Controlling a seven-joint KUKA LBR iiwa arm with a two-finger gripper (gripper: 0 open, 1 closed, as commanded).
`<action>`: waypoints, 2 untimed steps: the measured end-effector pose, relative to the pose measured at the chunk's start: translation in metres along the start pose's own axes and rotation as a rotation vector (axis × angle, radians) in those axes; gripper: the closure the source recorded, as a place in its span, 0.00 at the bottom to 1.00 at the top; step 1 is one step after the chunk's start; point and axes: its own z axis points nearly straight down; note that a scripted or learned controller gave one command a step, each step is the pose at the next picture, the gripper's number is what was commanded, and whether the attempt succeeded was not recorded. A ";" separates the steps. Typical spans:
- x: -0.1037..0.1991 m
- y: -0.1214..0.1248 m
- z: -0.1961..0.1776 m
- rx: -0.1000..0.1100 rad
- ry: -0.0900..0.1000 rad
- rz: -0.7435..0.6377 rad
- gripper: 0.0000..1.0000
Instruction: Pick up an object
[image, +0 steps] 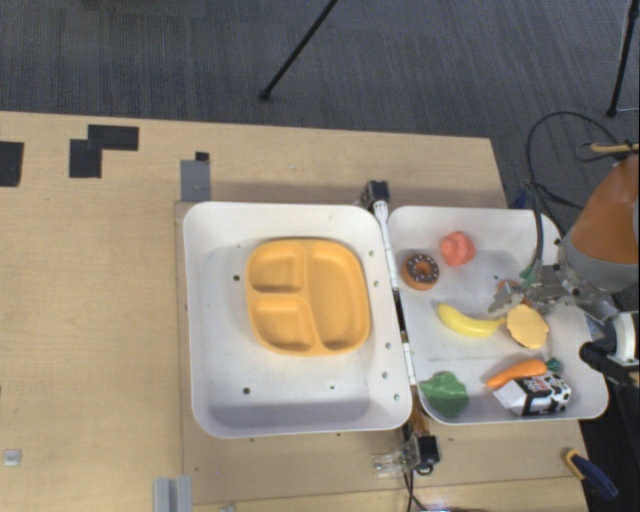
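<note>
Camera view: my gripper (522, 292) sits low in the right bin (480, 222), its jaw state unreadable, just above a yellow lump (527, 327) beside the banana (466, 321). Left bin (215, 300) contains an orange tray (305, 296).

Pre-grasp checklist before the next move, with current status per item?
1. Gripper over the right bin: ok.
2. Candidate close by: yellow piece just below gripper, banana beside it: ok.
3. Finger state: cannot tell.
4. Anything held already: cannot tell.
5. Spacing around target: not ok, banana and yellow piece nearly touch.
6. Left bin holds the orange tray, away from the arm: ok.
</note>
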 end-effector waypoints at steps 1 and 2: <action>-0.009 0.059 0.008 -0.004 -0.002 -0.177 0.00; -0.007 0.061 -0.004 -0.010 -0.001 -0.181 1.00</action>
